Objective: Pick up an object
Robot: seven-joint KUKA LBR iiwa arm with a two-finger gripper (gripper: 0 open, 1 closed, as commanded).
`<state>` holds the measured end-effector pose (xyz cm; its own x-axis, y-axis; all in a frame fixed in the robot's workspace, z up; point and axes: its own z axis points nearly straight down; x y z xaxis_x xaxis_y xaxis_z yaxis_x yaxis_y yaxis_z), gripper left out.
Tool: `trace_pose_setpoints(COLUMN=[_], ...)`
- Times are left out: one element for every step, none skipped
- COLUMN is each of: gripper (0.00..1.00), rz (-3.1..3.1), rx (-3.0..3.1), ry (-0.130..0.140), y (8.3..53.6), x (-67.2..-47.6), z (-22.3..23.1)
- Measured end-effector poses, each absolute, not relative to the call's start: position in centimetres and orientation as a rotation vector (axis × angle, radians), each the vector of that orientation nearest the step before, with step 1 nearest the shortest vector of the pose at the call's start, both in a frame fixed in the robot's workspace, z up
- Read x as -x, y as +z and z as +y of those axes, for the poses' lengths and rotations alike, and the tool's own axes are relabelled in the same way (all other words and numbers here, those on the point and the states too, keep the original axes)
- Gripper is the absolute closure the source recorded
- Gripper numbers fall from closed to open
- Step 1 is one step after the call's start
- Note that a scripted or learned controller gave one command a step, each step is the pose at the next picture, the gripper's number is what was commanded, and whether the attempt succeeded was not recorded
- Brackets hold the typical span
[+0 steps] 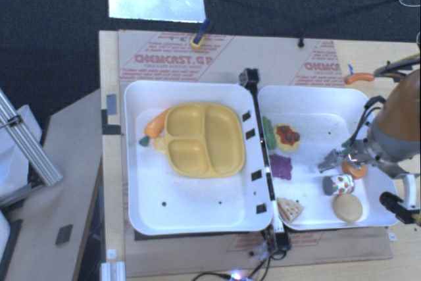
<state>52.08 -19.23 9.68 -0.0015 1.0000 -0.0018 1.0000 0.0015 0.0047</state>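
Gripper (pixel 343 160): over right bin (pixel 309 99), 3 o'clock side; finger state unclear.
Cup (pixel 338 184): lying just below, at 6 o'clock.

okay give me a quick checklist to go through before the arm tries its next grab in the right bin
1. Claw over the right bin: ok.
2. Object directly under the claw: ok, an orange piece and a small cup lie there.
3. Anything held between the fingers: cannot tell.
4. Crowding: not ok, the tan round piece lies close to the cup.
5. Other targets free: ok, the purple piece and the pizza slice lie apart.
6. Yellow tray out of the way in the left bin: ok.
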Motion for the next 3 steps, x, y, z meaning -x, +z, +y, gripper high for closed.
trace_pose_setpoints(gripper=[1.00, 1.00, 1.00], rz=[2.220, 2.221, 2.222], rx=[-2.217, -2.214, -2.213], ry=[0.004, 0.004, 0.004], y=[10.6, 16.4, 20.8], x=[-52.1, -51.3, -51.5], z=[-19.2, -19.3, -18.9])
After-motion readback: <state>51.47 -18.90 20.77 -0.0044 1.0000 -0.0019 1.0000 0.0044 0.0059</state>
